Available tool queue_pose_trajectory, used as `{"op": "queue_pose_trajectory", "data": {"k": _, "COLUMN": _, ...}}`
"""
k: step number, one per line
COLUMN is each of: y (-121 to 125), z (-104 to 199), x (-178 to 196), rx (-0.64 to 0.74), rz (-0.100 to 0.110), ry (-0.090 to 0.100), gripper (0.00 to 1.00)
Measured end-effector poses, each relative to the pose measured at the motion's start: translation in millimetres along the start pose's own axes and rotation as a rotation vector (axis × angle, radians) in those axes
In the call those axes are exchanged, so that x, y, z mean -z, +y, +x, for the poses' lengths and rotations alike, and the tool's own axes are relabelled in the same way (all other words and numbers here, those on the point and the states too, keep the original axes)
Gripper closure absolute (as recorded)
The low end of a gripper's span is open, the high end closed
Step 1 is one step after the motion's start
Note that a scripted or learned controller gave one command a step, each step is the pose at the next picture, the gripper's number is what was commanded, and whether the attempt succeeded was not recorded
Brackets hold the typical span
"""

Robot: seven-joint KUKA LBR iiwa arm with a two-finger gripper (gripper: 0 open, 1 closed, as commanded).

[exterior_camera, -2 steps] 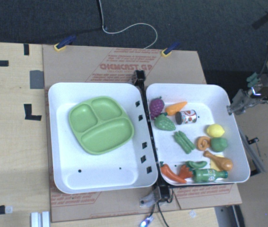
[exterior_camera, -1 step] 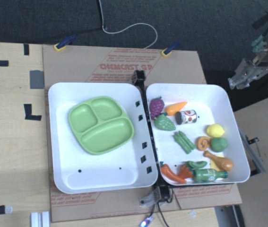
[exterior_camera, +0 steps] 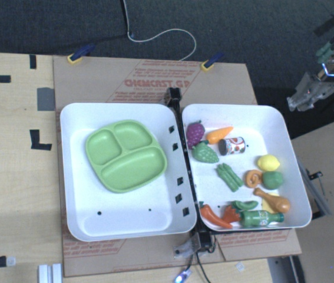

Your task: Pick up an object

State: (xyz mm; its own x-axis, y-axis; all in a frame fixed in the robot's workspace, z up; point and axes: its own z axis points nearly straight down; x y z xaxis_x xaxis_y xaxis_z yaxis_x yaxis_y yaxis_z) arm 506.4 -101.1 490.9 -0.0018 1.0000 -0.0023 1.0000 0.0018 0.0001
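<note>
Fingers (exterior_camera: 301, 102) blurred at right edge, spread or pressed together unclear, beyond right bin (exterior_camera: 284, 128)

Two bins sit side by side on a cardboard sheet (exterior_camera: 155, 81), touching along their inner walls. In the left bin (exterior_camera: 75, 217) a divided plate (exterior_camera: 126, 155) lies toward 12 o'clock of centre. In the right bin (exterior_camera: 284, 128), grapes (exterior_camera: 195, 132) lie at 10 o'clock, with a carrot (exterior_camera: 220, 135) just to their right and a can (exterior_camera: 232, 145) right of that. Broccoli (exterior_camera: 205, 153) sits below the grapes. Beans (exterior_camera: 230, 177) lie at centre. At 3 o'clock are a lemon (exterior_camera: 268, 163), a lime (exterior_camera: 273, 180) just below it and a pretzel (exterior_camera: 253, 178) to the lime's left. A drumstick (exterior_camera: 273, 200) lies at 4 o'clock. A bottle (exterior_camera: 261, 219) and a pepper (exterior_camera: 212, 216) lie along 6 o'clock. The gripper (exterior_camera: 314, 90) is outside, at 2 o'clock of the right bin.
</note>
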Motion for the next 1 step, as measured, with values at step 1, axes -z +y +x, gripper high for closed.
{"op": "queue_pose_trajectory", "data": {"k": 1, "y": 0.5, "z": 0.3, "x": 9.9, "rx": 0.001, "rz": 0.0, "ry": -0.001, "gripper": 1.0}}
